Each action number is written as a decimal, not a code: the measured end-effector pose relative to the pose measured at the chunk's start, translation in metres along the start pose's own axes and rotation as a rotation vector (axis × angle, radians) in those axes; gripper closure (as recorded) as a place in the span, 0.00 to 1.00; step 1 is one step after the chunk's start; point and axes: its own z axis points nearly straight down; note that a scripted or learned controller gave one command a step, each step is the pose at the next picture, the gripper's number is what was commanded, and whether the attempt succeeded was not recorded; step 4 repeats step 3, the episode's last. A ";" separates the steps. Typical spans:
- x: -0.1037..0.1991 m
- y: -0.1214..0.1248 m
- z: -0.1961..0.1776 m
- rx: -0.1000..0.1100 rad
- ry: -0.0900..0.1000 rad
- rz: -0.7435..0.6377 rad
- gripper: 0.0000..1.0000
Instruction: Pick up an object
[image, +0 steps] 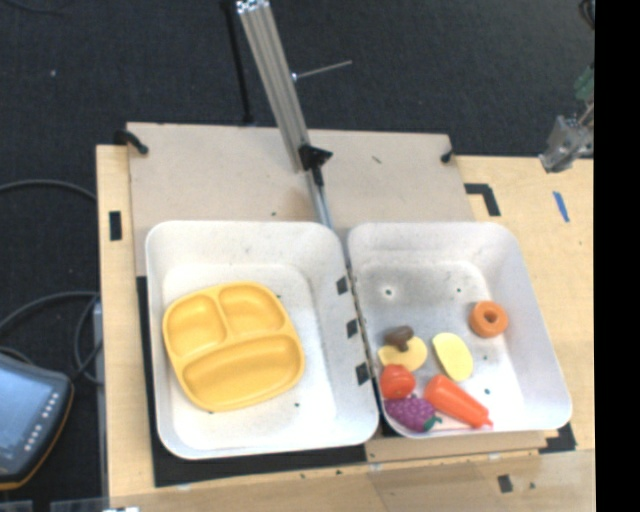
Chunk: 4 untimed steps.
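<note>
The right bin (500, 250) holds several toy foods near its front left corner. An orange ring (489, 319) lies alone toward the right wall. A yellow oval piece (452, 356) sits beside a brown-capped mushroom (402, 346). In front of them lie a red tomato (397, 381), purple grapes (411, 411) and an orange carrot (458, 400). My gripper (566, 146) is a small grey shape at the far right edge, well behind the right bin and high above the bench, far from all the toys.
The left bin (180, 250) holds a yellow divided plate (233, 345). A slanted metal pole (280, 90) rises behind the seam between the bins. A grey device (25, 415) and cables lie on the floor at left.
</note>
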 end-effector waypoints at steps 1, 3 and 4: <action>0.113 0.006 -0.066 0.002 0.005 -0.011 1.00; 0.276 -0.022 -0.138 0.009 0.006 -0.009 1.00; 0.276 -0.022 -0.138 0.009 0.006 -0.009 1.00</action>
